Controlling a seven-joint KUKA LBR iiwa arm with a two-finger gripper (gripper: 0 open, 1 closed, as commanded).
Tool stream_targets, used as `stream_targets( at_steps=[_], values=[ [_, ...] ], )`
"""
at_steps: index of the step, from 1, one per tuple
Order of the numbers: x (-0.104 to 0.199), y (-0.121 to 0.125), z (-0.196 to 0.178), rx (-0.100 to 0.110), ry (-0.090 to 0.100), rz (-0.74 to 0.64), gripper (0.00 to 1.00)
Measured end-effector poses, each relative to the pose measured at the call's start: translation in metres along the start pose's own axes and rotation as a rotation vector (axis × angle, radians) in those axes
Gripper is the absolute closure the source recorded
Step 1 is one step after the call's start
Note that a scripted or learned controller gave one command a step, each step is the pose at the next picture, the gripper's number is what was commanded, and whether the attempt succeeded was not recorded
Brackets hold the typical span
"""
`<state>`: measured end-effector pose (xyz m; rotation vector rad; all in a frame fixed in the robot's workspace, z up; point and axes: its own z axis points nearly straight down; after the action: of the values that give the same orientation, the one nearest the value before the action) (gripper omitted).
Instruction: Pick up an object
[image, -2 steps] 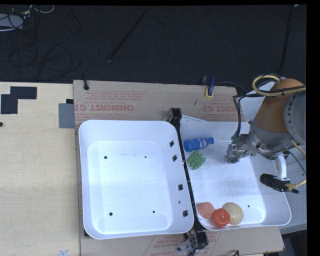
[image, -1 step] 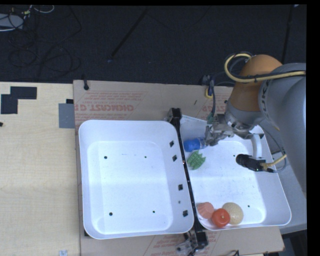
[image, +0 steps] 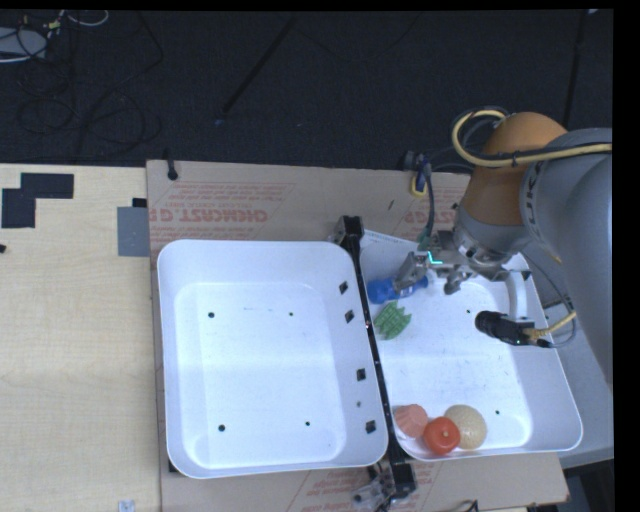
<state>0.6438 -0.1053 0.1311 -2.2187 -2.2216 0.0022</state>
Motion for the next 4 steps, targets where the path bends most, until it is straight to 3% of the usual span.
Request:
stream_targets(
  at_steps=[1, 2, 3, 4],
  values=[
    [0.075, 0.001, -0.060, -0.004, 0.001, -0.005, 0.00],
    [-0.061, -0.038, -0.065, 0.002, -0.006, 0.013, 0.00],
    [-0.063, -0.054, 0.049, 0.002, 0.000, 0.003, 0.00],
    [-0.091, 0.004, -0.071, -0.016, -0.006, -0.002, 0.00]
  ],
)
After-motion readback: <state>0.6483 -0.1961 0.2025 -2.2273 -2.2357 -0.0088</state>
